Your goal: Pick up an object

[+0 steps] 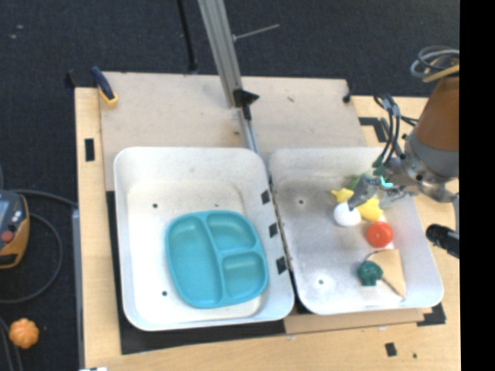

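My gripper (370,194) sits mid-right of frame over the right bin (309,284) (jaw state: can't tell). Crowding it: white ball (346,216), yellow toy (371,209), red ball (379,235); teal tray (216,257) lower-left.

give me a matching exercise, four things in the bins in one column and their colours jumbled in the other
Things:
1. divided plate in the left bin
2. ball by the pincer
3. round toy just below the ball
4. small toy on the tan wedge

Colours:
A. red
B. dark green
C. light blue
D. white

Pairs: 1-C, 2-D, 3-A, 4-B
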You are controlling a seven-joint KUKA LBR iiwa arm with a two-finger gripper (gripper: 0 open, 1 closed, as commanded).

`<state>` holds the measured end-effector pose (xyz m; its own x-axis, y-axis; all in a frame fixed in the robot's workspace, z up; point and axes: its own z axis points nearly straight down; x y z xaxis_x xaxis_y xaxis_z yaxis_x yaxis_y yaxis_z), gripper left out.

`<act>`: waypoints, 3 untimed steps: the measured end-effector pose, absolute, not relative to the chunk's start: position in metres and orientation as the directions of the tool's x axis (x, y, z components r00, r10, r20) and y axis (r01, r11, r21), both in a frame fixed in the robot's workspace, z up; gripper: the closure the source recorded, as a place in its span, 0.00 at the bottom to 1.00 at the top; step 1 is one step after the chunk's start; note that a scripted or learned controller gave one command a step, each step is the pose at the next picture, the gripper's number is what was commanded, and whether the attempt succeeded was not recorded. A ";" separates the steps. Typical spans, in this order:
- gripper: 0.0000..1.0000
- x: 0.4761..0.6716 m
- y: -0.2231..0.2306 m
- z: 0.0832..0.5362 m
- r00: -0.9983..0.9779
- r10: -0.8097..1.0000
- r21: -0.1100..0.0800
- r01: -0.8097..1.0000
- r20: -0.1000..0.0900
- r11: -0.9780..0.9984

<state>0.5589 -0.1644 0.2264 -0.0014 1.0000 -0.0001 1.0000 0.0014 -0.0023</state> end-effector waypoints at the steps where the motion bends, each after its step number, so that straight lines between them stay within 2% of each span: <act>1: 0.00 0.560 -0.164 0.228 -0.002 1.000 0.001 1.000 -0.001 0.002; 3: 0.00 0.558 -0.156 0.104 0.002 1.000 -0.003 1.000 0.000 -0.002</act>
